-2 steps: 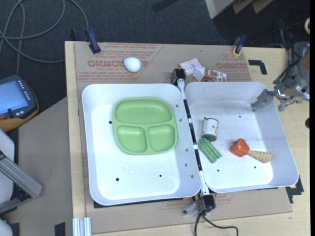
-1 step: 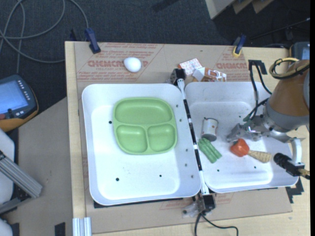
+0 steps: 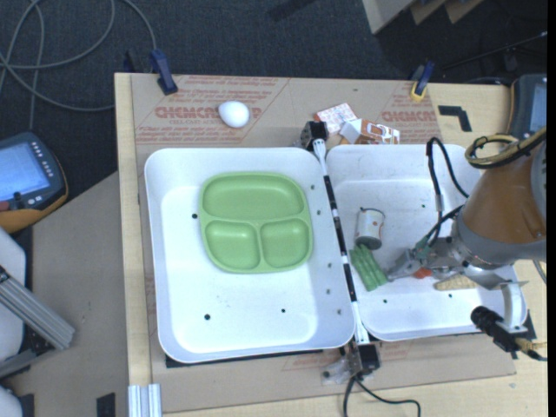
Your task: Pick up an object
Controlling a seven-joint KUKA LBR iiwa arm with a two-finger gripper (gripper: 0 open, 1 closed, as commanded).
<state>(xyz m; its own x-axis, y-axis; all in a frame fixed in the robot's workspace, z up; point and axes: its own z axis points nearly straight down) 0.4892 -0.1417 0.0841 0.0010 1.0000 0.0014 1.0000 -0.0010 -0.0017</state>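
Observation:
My gripper (image 3: 405, 266) is low in the right bin (image 3: 408, 320), reaching in from the right under the grey and orange arm (image 3: 504, 211). Its tip is just right of a green oblong block (image 3: 369, 270) that lies by the bin's left wall, and I cannot make out contact between them. A small silver can (image 3: 370, 225) lies on its side just behind the block. A small red-orange item (image 3: 423, 273) and a tan piece (image 3: 452, 281) show right beside the gripper body, partly hidden by it.
The left bin (image 3: 174, 233) holds a green divided plate (image 3: 256, 221). Behind the bins on the bench lie a white egg-shaped object (image 3: 233, 113) and crumpled wrappers (image 3: 352, 127). Blue clamps (image 3: 162, 69) (image 3: 422, 78) grip the back edge.

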